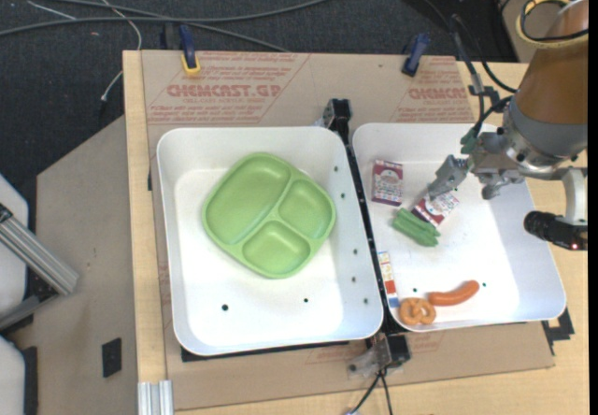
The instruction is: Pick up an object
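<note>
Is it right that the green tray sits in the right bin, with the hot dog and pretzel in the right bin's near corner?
Not quite. The camera view shows the green tray in the left bin, not the right one. The rest holds: the hot dog and pretzel lie in the right bin's near corner.

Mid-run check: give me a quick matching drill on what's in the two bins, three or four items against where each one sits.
Items:
1. green plate
2. pretzel
3. hot dog
4. green pod

Places:
A. front corner of right bin
B. just below the gripper
C. middle of left bin
D. right bin, right of the pretzel

Pairs: 1-C, 2-A, 3-D, 4-B
</note>
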Robot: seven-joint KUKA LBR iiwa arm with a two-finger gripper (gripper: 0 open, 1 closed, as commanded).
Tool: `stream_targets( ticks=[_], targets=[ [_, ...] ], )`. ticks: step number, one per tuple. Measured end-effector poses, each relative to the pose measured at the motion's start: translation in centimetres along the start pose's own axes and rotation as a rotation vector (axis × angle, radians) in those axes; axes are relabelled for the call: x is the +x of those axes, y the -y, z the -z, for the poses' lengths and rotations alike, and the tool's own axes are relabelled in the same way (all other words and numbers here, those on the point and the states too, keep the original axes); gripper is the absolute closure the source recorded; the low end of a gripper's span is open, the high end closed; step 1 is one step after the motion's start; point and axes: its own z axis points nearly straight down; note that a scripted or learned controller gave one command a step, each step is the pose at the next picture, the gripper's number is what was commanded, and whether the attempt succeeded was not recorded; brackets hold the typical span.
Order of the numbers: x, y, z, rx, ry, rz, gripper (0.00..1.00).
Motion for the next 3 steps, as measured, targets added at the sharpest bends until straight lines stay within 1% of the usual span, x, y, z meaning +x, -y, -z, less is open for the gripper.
stream_targets(
  ticks=[1,2,3],
  targets=[
    [0.0,-0.3,0.8,-0.014,0.002,0.003,0.0],
    [0.3,-0.2,-3.4,-0.011,0.001,0.003,0.0],
    [-0.5,-0.1,-7.9,-0.014,0.002,0.002,0.0]
  ],
)
